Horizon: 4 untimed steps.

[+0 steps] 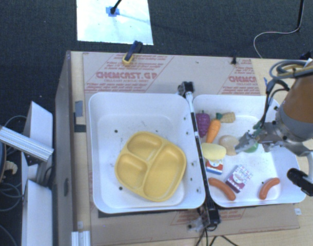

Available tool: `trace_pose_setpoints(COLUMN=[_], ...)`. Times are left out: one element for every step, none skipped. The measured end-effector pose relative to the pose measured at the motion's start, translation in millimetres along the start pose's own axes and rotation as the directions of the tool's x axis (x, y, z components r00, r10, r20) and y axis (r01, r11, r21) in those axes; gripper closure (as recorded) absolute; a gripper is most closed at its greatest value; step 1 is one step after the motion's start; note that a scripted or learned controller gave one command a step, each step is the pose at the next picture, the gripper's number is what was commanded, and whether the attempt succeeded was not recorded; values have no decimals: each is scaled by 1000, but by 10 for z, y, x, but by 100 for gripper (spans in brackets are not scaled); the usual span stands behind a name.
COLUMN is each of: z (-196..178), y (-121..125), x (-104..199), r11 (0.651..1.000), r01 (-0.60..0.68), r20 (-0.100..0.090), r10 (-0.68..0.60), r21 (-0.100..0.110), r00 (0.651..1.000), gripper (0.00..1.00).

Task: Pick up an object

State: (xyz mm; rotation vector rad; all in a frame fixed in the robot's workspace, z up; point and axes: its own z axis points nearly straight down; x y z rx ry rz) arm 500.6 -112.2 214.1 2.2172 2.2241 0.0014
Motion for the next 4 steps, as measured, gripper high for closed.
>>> trace_pose_setpoints(z=[1130,1160,1044,6], y=[569,1082,1093,1084], x=[235,274,259,824], r11=[1000,1000,1000,1000], r01=[-2,1,1,2], r20=[3,3,6,-1], r10=[2,-1,-1,-2], r21=[-15,-11,-15,-4], r00=[1000,1000,1000,1000], gripper=[0,0,100,100])
